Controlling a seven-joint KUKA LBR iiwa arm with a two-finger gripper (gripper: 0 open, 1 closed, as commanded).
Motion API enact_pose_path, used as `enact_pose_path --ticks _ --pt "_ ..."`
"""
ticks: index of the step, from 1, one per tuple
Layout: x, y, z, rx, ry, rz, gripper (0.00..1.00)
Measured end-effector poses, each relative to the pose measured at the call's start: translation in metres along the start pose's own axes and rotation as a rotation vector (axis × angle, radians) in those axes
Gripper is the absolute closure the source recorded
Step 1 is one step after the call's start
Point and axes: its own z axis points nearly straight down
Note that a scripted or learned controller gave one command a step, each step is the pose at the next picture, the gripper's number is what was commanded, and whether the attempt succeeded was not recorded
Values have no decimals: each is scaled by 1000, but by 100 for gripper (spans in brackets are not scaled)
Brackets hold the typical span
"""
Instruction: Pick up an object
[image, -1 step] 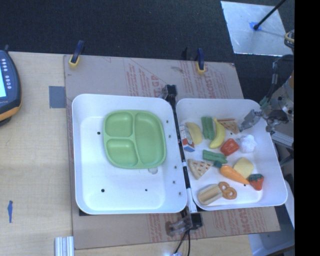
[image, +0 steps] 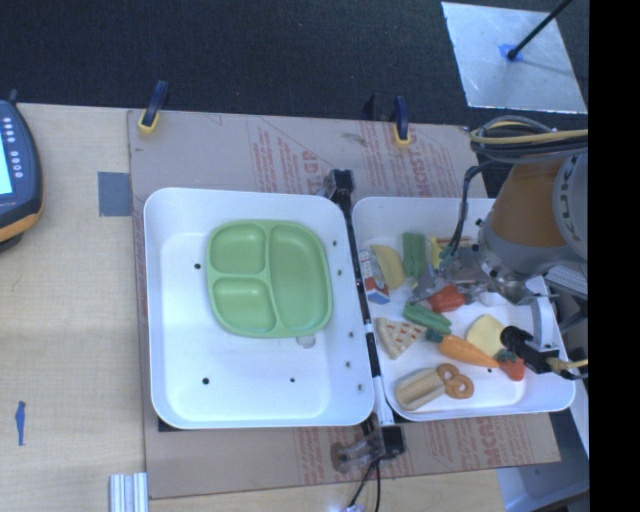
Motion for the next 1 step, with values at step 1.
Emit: enact_pose_path --ticks 1 --pt "-6 2 -17 -8 -5 4 100"
